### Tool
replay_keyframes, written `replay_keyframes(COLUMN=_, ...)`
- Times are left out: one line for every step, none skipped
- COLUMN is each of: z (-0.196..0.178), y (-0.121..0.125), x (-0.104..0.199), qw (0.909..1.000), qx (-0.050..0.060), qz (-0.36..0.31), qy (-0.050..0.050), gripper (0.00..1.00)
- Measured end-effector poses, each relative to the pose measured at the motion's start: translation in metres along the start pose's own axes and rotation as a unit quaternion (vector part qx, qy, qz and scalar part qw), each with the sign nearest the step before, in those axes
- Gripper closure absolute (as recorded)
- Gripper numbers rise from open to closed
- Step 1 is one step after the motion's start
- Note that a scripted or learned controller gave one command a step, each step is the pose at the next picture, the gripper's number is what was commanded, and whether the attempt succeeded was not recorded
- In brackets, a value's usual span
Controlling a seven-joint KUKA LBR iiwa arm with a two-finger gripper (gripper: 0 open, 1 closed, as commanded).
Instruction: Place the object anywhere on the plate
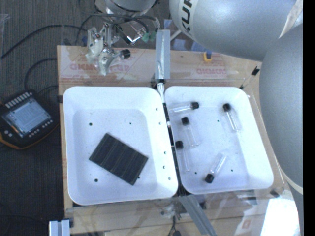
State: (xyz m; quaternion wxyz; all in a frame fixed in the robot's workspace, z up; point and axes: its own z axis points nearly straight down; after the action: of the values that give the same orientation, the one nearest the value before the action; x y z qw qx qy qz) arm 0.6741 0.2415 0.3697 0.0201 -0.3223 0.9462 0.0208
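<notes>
**Gripper parked high behind the bins, vials still in the right bin**

The gripper (104, 50) hangs beyond the far edge of the left bin (78, 107), toward 11 o'clock in the camera view. It seems to carry a clear vial with a black cap (124, 54), the cap poking out to its right, though the glare there leaves me unable to tell whether the fingers are really closed on it.

The plate (118, 159), a dark ribbed rectangle, lies flat on the left bin's floor with its long axis running from 10 o'clock to 4 o'clock. From the gripper it sits toward 6 o'clock, well apart, so my guess is that the coming move is mostly a travel toward the near side of the bench, then a descent.

In the right bin (256, 132) lie five loose vials, transparent tubes with black caps: one near the far left (186, 106), one at the far right (231, 117), two along the left wall (189, 131) (182, 154), and one at the near middle (214, 169). All lie on their sides, pointing different ways.
</notes>
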Motion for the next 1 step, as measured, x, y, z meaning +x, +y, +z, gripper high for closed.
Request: replay_keyframes(z=-0.0101, y=-0.0001, x=-0.0015, qw=1.0, qx=-0.001, qz=0.001, qy=-0.003, gripper=1.0)
